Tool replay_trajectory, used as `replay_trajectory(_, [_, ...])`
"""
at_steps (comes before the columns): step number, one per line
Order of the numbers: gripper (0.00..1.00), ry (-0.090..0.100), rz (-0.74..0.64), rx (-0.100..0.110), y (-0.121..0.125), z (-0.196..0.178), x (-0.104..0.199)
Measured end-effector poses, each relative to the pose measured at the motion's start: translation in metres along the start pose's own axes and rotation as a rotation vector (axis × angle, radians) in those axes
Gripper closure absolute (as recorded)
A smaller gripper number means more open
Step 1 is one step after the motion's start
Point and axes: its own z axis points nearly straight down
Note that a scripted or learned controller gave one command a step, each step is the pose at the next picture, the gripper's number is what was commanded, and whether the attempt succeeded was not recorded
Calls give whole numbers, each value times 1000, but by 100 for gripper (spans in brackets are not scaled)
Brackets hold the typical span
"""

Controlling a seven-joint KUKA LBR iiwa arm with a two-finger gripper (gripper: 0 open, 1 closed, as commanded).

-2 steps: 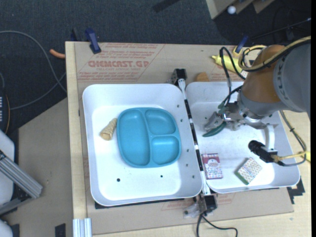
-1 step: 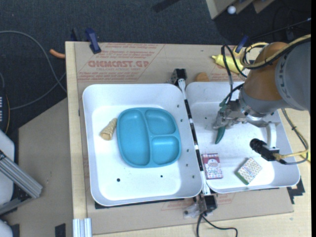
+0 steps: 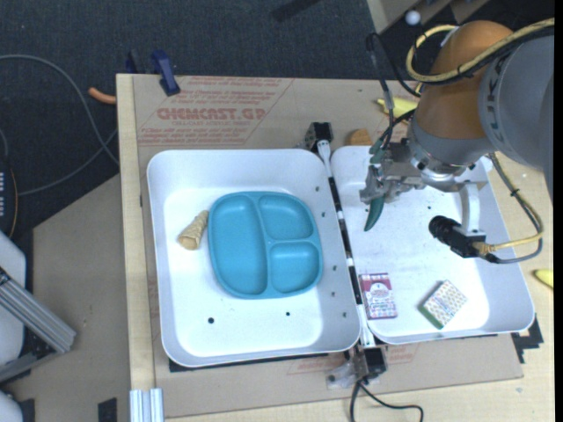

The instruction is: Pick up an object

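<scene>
My gripper hangs over the upper left part of the right bin, close to the divider, with its tip just above the bin floor. Nothing shows at the tip. A small pink and red box lies flat near that bin's front left corner, well below the gripper. To its right, near the front edge, sits a green and white patterned packet. In the left bin, a tan cone-shaped piece rests beside the left edge of a blue divided plate.
The grey arm with its orange band fills the upper right and overhangs the right bin's back. A black part on a cable juts out right of the gripper. Yellow and tan bits lie behind the bins on the cardboard.
</scene>
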Motion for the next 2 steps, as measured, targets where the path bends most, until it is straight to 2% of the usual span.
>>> replay_trajectory(1, [100,0,0,2,0,1,40])
replay_trajectory(2, [100,-1,2,3,-4,1,25])
